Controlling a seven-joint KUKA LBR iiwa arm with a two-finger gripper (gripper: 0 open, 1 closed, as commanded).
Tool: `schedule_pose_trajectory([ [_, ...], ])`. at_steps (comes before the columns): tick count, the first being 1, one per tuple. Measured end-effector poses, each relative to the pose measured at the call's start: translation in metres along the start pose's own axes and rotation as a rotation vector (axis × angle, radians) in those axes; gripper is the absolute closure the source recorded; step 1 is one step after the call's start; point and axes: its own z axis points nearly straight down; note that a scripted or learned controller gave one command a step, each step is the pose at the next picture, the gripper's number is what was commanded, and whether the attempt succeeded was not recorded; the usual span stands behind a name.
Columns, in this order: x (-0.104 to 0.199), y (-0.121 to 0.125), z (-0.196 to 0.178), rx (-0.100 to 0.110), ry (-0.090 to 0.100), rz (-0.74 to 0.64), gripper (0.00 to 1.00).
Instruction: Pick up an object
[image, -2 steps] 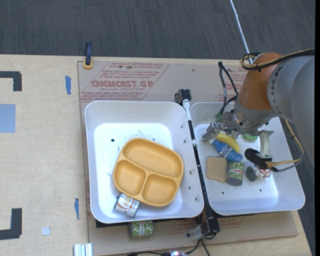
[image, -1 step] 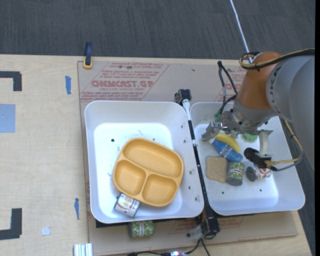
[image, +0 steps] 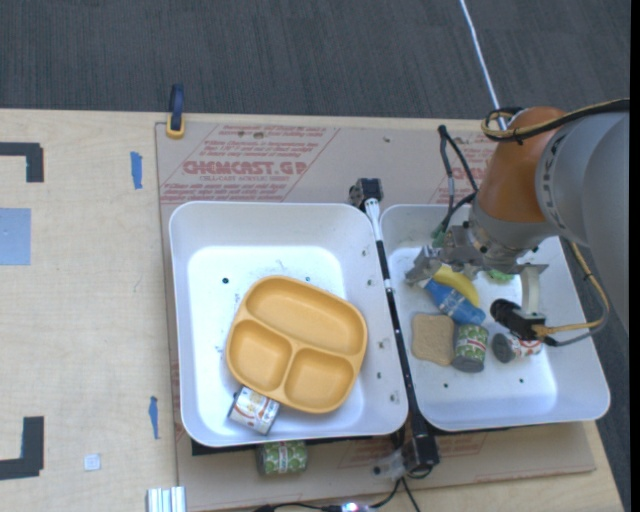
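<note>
My gripper (image: 430, 270) hangs low in the upper left part of the right bin (image: 570, 400), close to the bin's left wall. Just to its right lie a yellow banana (image: 459, 283) and a blue bottle (image: 456, 304), which touch each other. A brown slice of bread (image: 433, 339) lies flat below them, with a green can (image: 469, 348) upright beside it. A small grey and red can (image: 506, 347) sits further right. Nothing shows between the gripper's tips.
The left bin (image: 200, 240) holds a yellow divided plate (image: 297, 343) that rests on a tipped can (image: 252, 410) at its lower left. Another green can (image: 283, 457) lies on the bench below that bin. The grey arm (image: 560, 170) covers the right bin's upper right.
</note>
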Motion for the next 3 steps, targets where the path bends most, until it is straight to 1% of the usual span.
schedule_pose_trajectory([
  [2,0.000,-0.004,0.000,-0.001,0.000,0.001,0.00],
  [3,0.000,-0.003,-0.011,-0.004,0.000,0.002,1.00],
])
